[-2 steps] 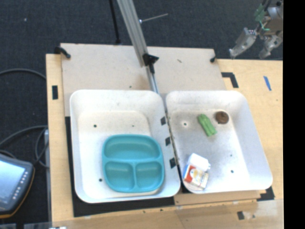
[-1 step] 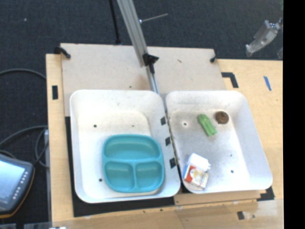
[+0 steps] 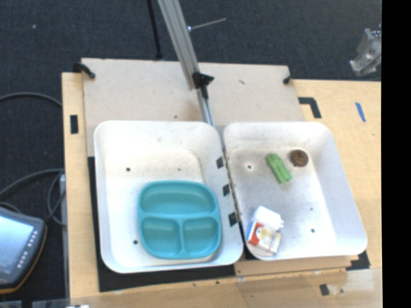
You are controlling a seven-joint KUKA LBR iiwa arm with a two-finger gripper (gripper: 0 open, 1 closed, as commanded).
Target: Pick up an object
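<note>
The right bin [image 3: 327, 191] holds three small things. A green stubby block [image 3: 279, 169] lies near its middle. A brown round piece [image 3: 298, 158] sits just right of the block and close to it. A white packet with red and orange print [image 3: 264, 231] rests at the bin's front left corner. In the left bin [image 3: 122, 153] a teal divided plate [image 3: 180, 220] lies at the front. My gripper [image 3: 367, 50] shows as a small grey metal shape at the upper right, high up and far behind the bins, well away from every object.
A slanted metal rail [image 3: 180, 34] runs from the top down to the seam between the bins. Beige board lies behind the bins, wooden bench to the right. A tablet-like device [image 3: 18, 246] and cables sit on the floor at the left.
</note>
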